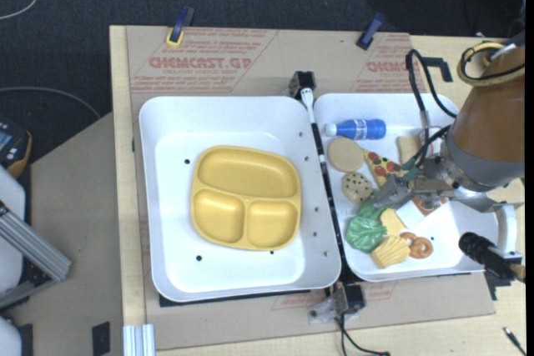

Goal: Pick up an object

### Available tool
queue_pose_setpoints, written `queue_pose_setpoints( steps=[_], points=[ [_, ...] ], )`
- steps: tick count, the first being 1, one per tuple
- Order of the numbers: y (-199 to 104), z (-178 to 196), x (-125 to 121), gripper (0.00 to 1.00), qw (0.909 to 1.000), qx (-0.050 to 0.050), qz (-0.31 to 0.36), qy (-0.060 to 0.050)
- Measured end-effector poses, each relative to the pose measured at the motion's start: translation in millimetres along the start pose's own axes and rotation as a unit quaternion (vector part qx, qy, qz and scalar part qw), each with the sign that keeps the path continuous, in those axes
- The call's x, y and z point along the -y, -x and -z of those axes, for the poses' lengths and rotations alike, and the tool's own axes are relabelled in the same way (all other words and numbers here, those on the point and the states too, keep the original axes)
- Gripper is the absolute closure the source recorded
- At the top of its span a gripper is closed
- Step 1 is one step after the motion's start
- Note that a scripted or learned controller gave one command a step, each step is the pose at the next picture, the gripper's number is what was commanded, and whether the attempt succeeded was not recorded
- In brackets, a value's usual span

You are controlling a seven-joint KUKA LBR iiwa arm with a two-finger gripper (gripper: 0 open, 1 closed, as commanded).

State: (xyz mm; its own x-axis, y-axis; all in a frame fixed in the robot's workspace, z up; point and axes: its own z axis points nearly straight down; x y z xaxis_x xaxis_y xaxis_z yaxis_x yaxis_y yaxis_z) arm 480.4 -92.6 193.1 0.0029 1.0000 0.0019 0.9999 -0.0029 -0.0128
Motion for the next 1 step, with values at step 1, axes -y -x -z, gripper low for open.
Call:
queue_pose_setpoints(
  steps=[1],
  points=[
    [0.1, 5.6, -3.0, 0.00, 1.0000, 0.001, 0.001, 0.006]
  ],
)
